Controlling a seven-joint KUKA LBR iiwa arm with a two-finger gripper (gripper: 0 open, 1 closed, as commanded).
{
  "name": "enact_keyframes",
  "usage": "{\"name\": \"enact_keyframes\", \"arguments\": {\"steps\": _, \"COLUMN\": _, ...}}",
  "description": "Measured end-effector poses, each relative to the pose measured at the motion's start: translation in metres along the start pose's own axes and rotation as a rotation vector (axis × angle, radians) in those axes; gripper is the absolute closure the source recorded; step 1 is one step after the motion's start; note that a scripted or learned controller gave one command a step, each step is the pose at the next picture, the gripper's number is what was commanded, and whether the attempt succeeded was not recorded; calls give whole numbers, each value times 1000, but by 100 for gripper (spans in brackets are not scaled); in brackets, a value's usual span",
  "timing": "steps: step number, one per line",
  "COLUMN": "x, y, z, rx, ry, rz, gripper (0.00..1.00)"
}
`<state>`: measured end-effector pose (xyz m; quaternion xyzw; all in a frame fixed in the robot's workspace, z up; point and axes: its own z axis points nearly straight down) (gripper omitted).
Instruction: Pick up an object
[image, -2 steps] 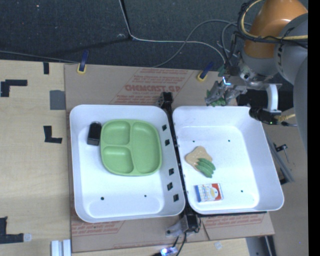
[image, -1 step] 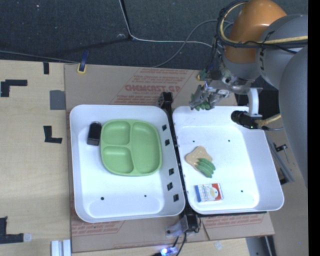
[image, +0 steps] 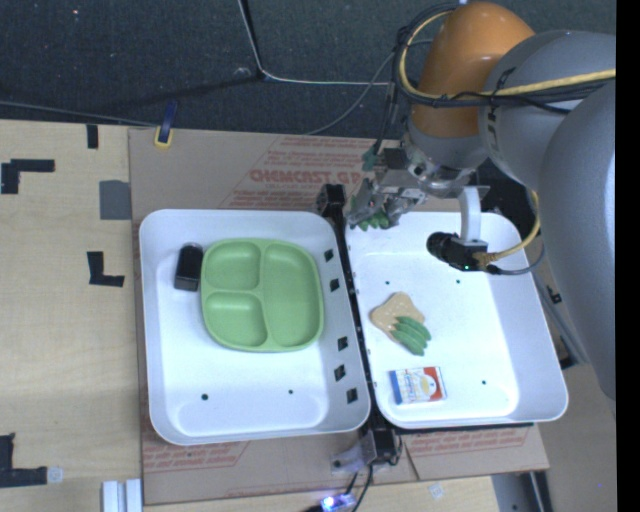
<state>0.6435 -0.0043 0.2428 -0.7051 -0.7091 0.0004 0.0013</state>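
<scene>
My gripper (image: 378, 212) hangs over the far left corner of the right bin (image: 500, 300), close to the wall between the two bins. Small green bits show at its tip, too small and blurred to identify. In the right bin lie a tan piece (image: 391, 311) with a green pea pod (image: 412, 333) against it, and nearer the front a small white, red and blue packet (image: 415, 384). These lie well in front of the gripper. The left bin (image: 165, 380) holds a green divided plate (image: 263, 294) and a small black block (image: 188, 267) to its left.
The grey arm with its orange band (image: 465, 70) fills the upper right and overhangs the right bin's far edge. A black cable with a connector (image: 455, 248) dangles over the back of the right bin. Cardboard (image: 250, 170) lies under both bins.
</scene>
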Motion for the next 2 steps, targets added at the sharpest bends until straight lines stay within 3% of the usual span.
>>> {"name": "enact_keyframes", "arguments": {"steps": 1, "x": 50, "y": -2, "z": 8, "rx": 0, "ry": -1, "rz": 0, "gripper": 100}}
{"name": "enact_keyframes", "arguments": {"steps": 2, "x": 96, "y": -24, "z": 6, "rx": 1, "ry": -1, "rz": 0, "gripper": 100}}
